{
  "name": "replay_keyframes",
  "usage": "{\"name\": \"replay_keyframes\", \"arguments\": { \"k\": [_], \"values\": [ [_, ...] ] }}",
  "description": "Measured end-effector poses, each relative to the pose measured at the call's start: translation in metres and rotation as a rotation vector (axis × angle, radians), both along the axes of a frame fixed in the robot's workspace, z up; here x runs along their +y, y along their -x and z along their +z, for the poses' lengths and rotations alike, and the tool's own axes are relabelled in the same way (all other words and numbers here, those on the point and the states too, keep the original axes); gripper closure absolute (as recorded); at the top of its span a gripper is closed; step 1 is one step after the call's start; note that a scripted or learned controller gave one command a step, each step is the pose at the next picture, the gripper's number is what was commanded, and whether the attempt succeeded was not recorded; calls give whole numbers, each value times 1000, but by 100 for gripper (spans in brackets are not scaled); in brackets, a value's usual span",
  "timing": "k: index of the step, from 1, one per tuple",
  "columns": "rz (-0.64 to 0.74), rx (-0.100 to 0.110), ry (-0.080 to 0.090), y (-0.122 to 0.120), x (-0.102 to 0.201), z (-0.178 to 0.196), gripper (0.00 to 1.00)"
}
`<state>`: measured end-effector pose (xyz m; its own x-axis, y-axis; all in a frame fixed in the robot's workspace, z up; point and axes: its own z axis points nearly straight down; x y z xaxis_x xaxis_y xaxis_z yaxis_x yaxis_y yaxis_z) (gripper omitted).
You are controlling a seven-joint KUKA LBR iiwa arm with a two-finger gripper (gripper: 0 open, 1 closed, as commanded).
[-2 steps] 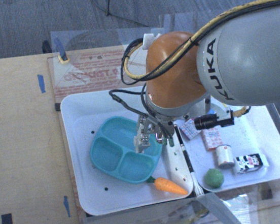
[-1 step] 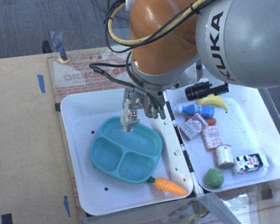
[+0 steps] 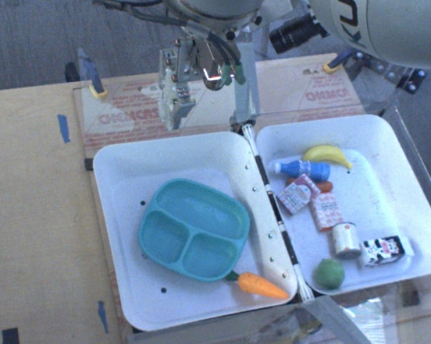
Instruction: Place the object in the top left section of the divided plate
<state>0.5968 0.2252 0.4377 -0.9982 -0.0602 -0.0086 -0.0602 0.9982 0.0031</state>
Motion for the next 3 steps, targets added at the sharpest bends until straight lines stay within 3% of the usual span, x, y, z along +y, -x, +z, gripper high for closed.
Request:
{"name": "replay_keyframes", "arguments": {
  "k": [1,2,3],
  "values": [
    [160,2,4,-21,-140,0,100],
    [292,-3,5,-35,-224,0,100],
    [433,-3,2,-12,-48,0,100]
  ]
}}
